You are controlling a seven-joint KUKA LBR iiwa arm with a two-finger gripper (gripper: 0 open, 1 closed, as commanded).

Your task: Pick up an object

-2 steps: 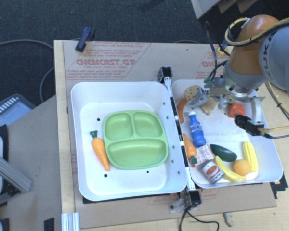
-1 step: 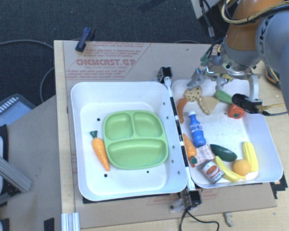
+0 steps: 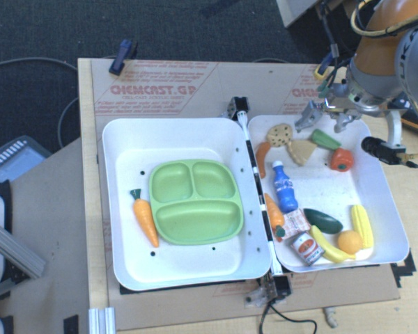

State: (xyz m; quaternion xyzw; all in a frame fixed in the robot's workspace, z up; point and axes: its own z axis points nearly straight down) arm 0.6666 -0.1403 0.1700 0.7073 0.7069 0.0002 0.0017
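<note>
Banana (image 3: 329,246) partly hidden under cucumber (image 3: 323,220), orange (image 3: 349,242).

Toy food lying loose in the right-hand bin (image 3: 386,186)

Directly beneath the gripper (image 3: 325,120), a green pepper (image 3: 324,140) is being seen lying flat, with a red tomato (image 3: 341,159) just beyond it on the near side. To the gripper's left, a cookie (image 3: 279,135) and a tan wedge (image 3: 301,152) are lying together. Further towards the front, well apart from the gripper, a blue bottle (image 3: 285,187), a dark cucumber (image 3: 324,221), a banana (image 3: 329,245), an orange (image 3: 349,242) and a corn cob (image 3: 361,226) are being shown.
</note>
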